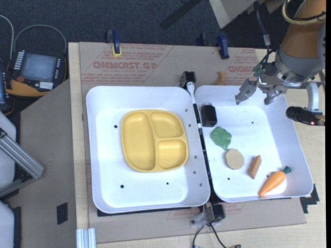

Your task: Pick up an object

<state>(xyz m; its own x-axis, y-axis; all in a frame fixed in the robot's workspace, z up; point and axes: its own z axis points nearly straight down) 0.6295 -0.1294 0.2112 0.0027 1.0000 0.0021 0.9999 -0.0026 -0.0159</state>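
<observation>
**Hovering gripper over two white bins**

Spread-jawed, the gripper (257, 93) hangs at twelve o'clock of the right bin (297, 154), holding nothing. Below it lie one black block (208, 114), one green leaf (221, 137), one round biscuit (235, 159), one brown stick (254, 167), one carrot (273, 183). One yellow divided plate (154, 139) sits centred in the left bin (103, 154).

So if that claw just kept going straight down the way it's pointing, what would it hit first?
Probably the bare white floor of the right bin. The gripper, fingers spread, hangs over its upper end, apart from the toys, though depth is hard to judge.

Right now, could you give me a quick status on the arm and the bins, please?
Tool open, above right bin's far edge, holding nothing. Carrot, green piece, round piece lie untouched. Nothing in the way.
</observation>
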